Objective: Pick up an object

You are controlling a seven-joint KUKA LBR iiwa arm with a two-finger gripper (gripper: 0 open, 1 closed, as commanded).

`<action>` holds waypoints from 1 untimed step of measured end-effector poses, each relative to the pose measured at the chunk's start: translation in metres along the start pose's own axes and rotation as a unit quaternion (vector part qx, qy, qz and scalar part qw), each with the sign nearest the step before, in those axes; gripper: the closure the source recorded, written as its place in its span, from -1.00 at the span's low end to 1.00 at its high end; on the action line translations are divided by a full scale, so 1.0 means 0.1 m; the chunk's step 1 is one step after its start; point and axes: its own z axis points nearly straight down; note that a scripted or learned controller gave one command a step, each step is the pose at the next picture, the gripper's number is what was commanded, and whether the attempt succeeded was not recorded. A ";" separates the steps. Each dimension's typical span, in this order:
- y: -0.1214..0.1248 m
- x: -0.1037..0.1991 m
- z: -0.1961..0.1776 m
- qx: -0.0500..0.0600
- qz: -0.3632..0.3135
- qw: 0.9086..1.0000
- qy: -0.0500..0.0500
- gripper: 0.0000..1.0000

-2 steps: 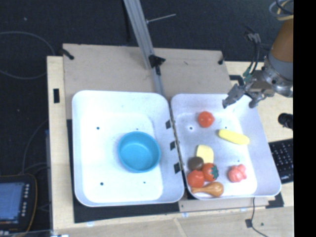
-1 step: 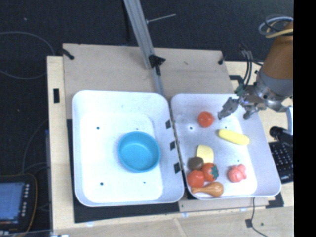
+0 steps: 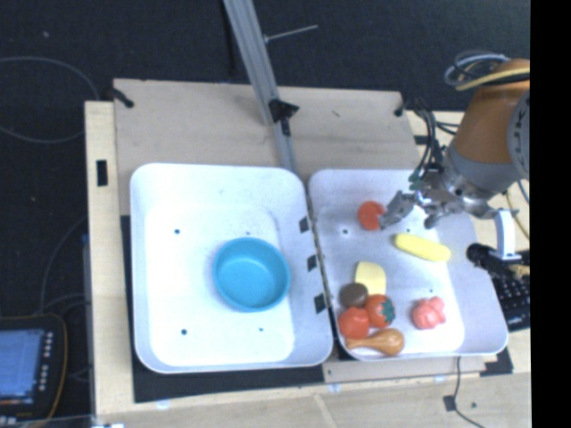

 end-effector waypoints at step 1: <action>0.04 -0.09 0.60 0.001 0.001 1.000 0.000 -1.00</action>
